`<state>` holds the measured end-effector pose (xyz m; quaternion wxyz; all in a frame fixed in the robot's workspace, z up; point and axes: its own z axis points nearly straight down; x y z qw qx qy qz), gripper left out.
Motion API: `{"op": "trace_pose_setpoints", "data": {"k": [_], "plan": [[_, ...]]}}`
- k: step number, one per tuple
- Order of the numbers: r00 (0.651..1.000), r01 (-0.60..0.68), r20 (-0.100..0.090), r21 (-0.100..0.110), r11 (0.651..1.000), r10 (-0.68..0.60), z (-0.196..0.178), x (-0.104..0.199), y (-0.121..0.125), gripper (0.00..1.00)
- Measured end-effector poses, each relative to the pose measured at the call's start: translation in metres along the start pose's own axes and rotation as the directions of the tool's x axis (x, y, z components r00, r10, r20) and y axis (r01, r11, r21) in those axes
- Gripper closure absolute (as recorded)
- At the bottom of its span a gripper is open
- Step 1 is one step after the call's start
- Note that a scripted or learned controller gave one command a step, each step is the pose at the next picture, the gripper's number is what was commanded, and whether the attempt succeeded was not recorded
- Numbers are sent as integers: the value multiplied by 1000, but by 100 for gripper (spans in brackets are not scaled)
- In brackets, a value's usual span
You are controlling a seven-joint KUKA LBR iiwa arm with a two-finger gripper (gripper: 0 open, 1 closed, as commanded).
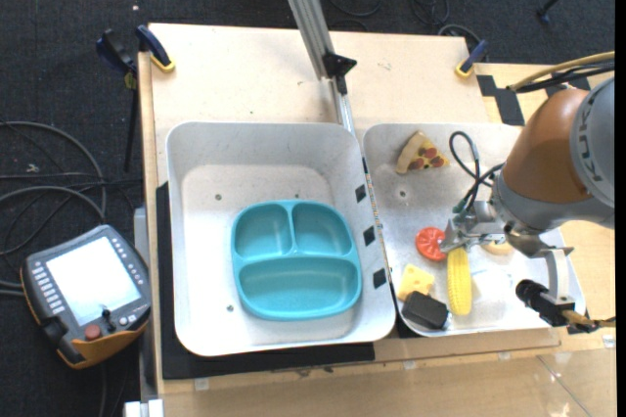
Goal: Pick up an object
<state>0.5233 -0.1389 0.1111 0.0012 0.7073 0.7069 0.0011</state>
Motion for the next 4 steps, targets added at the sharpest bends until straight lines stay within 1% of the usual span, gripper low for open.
{"op": "trace_pose_setpoints", "data": {"k": [1, 2, 3, 4], "plan": [[1000, 4, 1, -2, 1000, -4, -61, 4, -3, 100], [1000, 3, 2, -3, 1000, -3, -117, -6, -3, 100], [1000, 3, 1, 1, 1000, -3, -125, -6, -2, 100], [1000, 8, -1, 1, 1000, -8, -132, 41, 17, 100]]}}
